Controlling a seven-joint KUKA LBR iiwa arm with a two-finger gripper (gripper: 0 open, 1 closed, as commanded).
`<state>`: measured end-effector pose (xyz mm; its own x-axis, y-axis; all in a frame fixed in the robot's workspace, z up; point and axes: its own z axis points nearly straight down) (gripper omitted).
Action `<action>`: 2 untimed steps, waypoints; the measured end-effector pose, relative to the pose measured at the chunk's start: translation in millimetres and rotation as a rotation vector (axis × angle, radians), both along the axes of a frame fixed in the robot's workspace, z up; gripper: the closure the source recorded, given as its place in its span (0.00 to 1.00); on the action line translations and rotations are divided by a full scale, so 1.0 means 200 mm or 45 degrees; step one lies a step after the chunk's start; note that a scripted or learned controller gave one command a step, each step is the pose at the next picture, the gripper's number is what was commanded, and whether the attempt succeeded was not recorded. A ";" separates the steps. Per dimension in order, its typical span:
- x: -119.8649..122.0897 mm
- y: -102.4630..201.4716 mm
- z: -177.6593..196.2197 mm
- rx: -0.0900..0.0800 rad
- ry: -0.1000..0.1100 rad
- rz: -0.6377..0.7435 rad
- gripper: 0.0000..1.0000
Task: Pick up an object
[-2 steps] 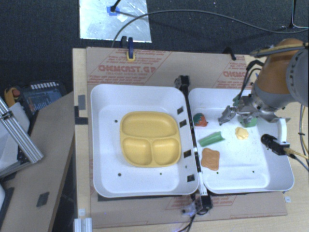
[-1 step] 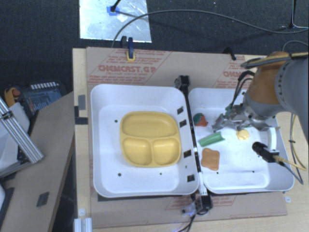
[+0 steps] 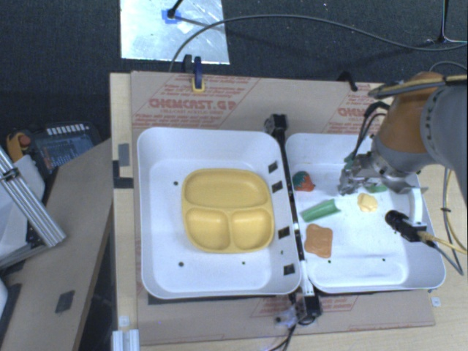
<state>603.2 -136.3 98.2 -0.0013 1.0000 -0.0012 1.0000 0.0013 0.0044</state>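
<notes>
1. The gripper (image 3: 353, 183) hangs low over the right bin (image 3: 420, 269), just left of a small pale yellow lump (image 3: 368, 202); whether it is open or closed I cannot tell.
2. A green stick-shaped piece (image 3: 319, 210) lies near the bin's left wall.
3. A flat orange-brown piece (image 3: 319, 240) sits below it; a red-and-green item (image 3: 303, 180) above.
4. A yellow divided tray (image 3: 227, 209) sits in the left bin (image 3: 157, 196).
</notes>
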 end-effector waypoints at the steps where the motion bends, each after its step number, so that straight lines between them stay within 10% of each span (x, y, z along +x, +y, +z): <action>1: -0.03 -0.02 0.25 0.000 -0.002 -0.002 1.00; 2: -0.02 -0.03 0.46 0.000 -0.002 0.003 1.00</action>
